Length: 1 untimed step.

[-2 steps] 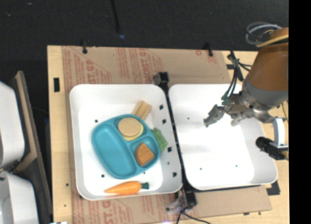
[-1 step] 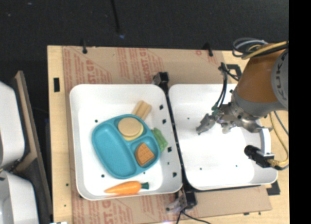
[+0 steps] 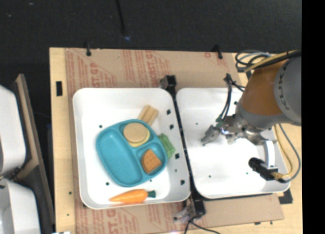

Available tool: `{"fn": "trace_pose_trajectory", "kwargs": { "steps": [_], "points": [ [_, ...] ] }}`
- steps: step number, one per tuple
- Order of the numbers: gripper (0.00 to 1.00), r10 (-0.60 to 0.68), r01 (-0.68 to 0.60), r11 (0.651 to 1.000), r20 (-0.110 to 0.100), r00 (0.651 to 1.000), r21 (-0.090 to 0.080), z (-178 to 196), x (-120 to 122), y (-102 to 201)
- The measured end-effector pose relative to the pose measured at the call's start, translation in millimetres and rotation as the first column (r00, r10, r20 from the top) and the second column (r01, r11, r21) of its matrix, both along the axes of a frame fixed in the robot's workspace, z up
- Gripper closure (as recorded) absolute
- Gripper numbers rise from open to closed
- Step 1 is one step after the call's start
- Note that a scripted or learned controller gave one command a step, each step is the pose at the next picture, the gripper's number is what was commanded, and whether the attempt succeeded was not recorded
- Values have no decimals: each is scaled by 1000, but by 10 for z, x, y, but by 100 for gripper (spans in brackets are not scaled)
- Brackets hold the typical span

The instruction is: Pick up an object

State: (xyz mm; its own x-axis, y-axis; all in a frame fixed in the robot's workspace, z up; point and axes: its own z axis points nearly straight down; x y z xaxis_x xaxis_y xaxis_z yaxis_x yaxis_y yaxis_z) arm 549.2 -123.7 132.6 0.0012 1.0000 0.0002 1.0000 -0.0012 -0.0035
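A: Where's the gripper (image 3: 212, 135) right now?

B: Over the right bin (image 3: 203, 177), low above its bare white floor, with the arm (image 3: 264, 98) reaching in from the right. Its fingers look spread a little, with nothing between them.

A: And the things worth picking?

B: All in the left bin (image 3: 84, 126). A blue tray (image 3: 116, 158) sits in the middle with a round cookie (image 3: 136, 133) and a waffle piece (image 3: 151, 161) in its compartments. A wooden block (image 3: 149, 113) touches the tray's upper edge, something green (image 3: 167, 145) pokes out at its right side, and a carrot (image 3: 131, 196) lies near the front wall.

A: So what could go wrong?

B: If it closes where it hangs, I'd expect it to grab only air. Crossing over, it could clip the divider wall between the bins. The carrot lies close to the wall, which leaves little room for fingers.

A: The setting?

B: A pale wooden surface (image 3: 63, 177) with cardboard (image 3: 127, 63) under the bins, dark floor (image 3: 177, 9) behind, cables (image 3: 251, 58) near the arm.
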Motion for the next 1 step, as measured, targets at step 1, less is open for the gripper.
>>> {"fn": "trace_pose_trajectory", "kwargs": {
  "steps": [1],
  "points": [
    [100, -1, 1, 1000, 5, 1000, 0, 127, 13, -4]
  ]
}}
